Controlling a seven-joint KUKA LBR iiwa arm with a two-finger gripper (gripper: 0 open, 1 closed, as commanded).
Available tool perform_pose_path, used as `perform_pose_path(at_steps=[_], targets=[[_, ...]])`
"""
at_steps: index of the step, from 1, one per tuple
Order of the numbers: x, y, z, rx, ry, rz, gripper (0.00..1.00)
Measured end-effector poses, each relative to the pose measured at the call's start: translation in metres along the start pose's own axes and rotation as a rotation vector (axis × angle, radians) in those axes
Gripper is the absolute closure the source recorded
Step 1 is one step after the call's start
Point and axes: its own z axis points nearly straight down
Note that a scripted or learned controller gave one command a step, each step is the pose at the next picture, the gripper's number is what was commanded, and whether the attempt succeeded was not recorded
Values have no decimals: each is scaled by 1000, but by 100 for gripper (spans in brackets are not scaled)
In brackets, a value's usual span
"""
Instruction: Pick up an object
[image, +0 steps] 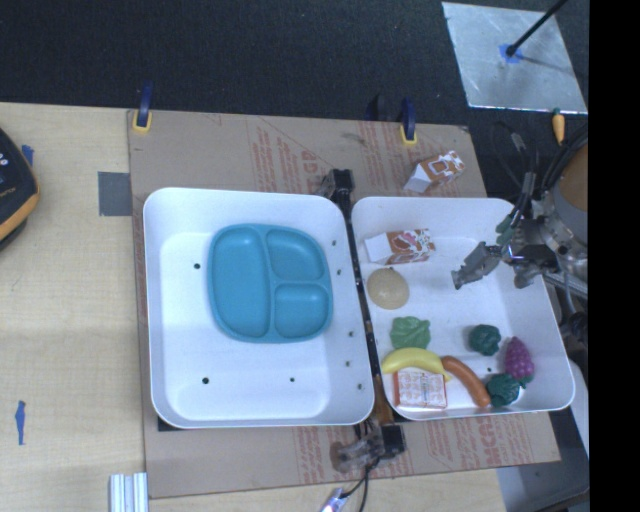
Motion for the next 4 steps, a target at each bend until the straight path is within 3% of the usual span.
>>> perform_pose_path(at_steps=[1, 2, 3, 4], targets=[[-62, -43, 97, 1, -1, 2, 0], [22, 21, 169, 0, 0, -2, 0], [18, -10, 174, 0, -1, 0, 0], [17, -11, 164, 2, -1, -3, 100]])
